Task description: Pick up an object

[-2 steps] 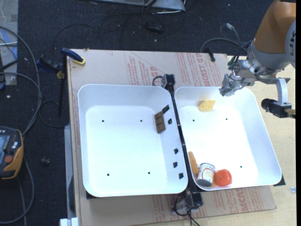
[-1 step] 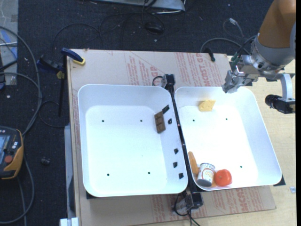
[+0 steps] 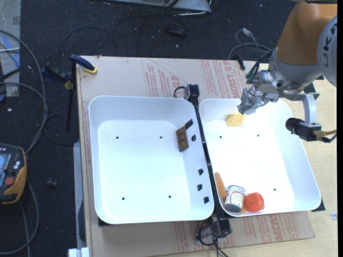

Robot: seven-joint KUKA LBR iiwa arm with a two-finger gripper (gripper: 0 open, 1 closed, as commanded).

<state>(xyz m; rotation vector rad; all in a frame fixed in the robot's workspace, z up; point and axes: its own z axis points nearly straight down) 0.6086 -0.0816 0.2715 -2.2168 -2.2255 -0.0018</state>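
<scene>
— What sat in the two bins, starting from the left?

— The left bin (image 3: 107,114) held a brown chocolate bar (image 3: 183,140), lying against its right wall towards the far end, with a few small dark marks further down that same wall. The right bin (image 3: 300,154) had a yellow chunk (image 3: 235,120) near its far left corner, and in its near left corner a cluster: an orange carrot (image 3: 220,184) along the wall, a small tin can (image 3: 233,197) on its side just beside it, and a red tomato (image 3: 254,201) touching the can on the right. Both bins rested on a bench (image 3: 139,74) covered with printed cardboard.

— Anything hard to make out?

— The yellow chunk was too small to say what it was, cheese or sponge perhaps. The can's label was unreadable. The dark marks on the wall between the bins could not be identified.

— And the arm?

— It came in from the upper right, its orange band (image 3: 305,25) cut off by the frame's edge, wrist tilted down and leftward. The pincer (image 3: 247,107) hung over the far left corner of the right bin, its tip just beside the yellow chunk's upper right. I could not tell whether the pincer was spread or pressed together, and nothing showed between its tips.
</scene>
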